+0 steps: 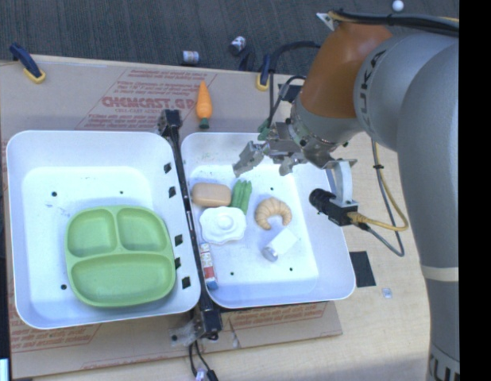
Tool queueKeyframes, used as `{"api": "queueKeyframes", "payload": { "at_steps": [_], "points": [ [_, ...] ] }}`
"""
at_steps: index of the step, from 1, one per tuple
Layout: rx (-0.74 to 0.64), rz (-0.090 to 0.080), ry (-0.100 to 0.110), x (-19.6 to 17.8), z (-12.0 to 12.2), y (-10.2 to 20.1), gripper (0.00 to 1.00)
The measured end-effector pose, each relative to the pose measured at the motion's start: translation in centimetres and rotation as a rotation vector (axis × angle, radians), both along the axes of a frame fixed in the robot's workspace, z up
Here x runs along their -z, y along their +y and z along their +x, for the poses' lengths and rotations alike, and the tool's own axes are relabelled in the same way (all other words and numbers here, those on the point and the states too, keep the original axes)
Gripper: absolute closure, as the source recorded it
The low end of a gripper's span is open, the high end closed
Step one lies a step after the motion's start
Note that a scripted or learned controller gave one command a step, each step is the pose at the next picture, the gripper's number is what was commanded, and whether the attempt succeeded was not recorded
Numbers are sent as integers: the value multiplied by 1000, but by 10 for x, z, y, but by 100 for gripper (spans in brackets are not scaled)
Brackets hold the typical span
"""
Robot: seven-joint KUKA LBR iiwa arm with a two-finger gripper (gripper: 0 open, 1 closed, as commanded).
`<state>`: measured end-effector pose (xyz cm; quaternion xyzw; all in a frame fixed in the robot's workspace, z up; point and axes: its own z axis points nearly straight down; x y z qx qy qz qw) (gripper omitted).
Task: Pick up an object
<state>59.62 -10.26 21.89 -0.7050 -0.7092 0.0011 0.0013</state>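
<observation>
The right bin point(329, 268) holds several small items: a tan bread piece point(211, 194), a green vegetable point(241, 194), a white fried egg point(222, 224), a croissant point(272, 210), a white and grey piece point(277, 244) and a red and white tube point(207, 265) along the left wall. My gripper point(268, 158) hangs over the bin's far part, above and just behind the green vegetable and croissant. Its fingers stand spread with nothing between them.
The left bin point(39, 165) carries a green divided plate point(118, 254). An orange carrot toy point(203, 101) lies on the cardboard behind the bins. Blue clamps point(27, 62) hold the board's corners. A black divider point(178, 189) runs between the bins.
</observation>
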Motion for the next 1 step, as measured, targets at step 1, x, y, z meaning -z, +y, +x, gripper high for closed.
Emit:
{"api": "queueKeyframes", "payload": {
  "at_steps": [1],
  "points": [
    [0,-1,3,69,25,-33,0]
  ]
}}
